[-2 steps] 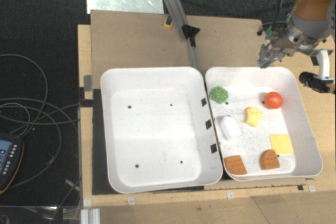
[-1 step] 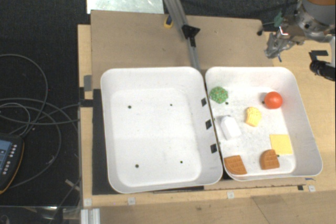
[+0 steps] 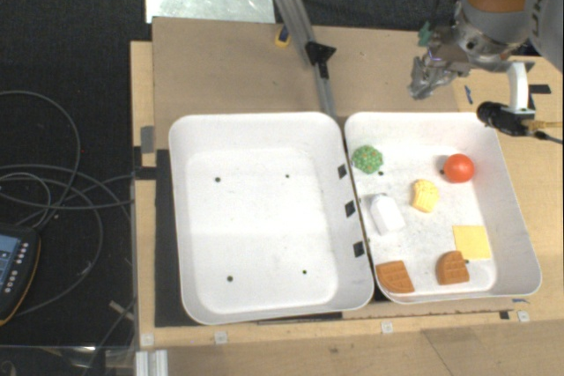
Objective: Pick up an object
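The right bin (image 3: 507, 189) holds several small objects: a green bumpy ball (image 3: 367, 158), a red tomato (image 3: 458, 167), a yellow lumpy piece (image 3: 425, 195), a white block (image 3: 385, 213), a yellow cheese-like square (image 3: 472, 241) and two brown pieces (image 3: 395, 276) (image 3: 452, 268). My gripper (image 3: 426, 84) hangs above the bench behind the right bin's far edge, apart from all the objects. Nothing shows between its fingers.
The left bin (image 3: 189, 189) lies beside the right one, with black clips along their shared rim. A grey slanted pole (image 3: 295, 9) crosses the bench behind the bins. A black fitting (image 3: 502, 116) sits by the right bin's far right corner.
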You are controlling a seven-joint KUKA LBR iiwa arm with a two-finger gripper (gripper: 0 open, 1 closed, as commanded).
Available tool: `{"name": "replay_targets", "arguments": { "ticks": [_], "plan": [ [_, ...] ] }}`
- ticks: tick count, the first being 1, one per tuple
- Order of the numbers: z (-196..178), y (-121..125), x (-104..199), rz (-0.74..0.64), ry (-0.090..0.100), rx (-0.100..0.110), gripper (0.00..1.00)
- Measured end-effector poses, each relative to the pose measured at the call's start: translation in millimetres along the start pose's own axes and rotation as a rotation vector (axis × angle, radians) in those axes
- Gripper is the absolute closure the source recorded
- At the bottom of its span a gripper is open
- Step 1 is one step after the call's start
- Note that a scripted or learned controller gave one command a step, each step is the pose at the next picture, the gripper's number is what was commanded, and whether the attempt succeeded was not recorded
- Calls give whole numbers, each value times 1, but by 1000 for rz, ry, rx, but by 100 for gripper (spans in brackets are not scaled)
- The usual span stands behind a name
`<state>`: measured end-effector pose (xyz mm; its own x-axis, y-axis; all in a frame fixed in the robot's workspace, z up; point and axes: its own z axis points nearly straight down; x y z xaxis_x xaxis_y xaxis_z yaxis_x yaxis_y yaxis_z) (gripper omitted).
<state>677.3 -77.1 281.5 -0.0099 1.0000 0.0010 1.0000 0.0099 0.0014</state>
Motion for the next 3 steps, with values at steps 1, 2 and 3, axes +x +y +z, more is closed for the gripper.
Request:
{"name": "replay_targets", "arguments": {
  "ticks": [1,2,3],
  "plan": [
    [22,1,49,0,1,1,100],
    [21,6,102,0,1,-2,100],
    [36,16,162,-1,2,-1,100]
  ]
}}
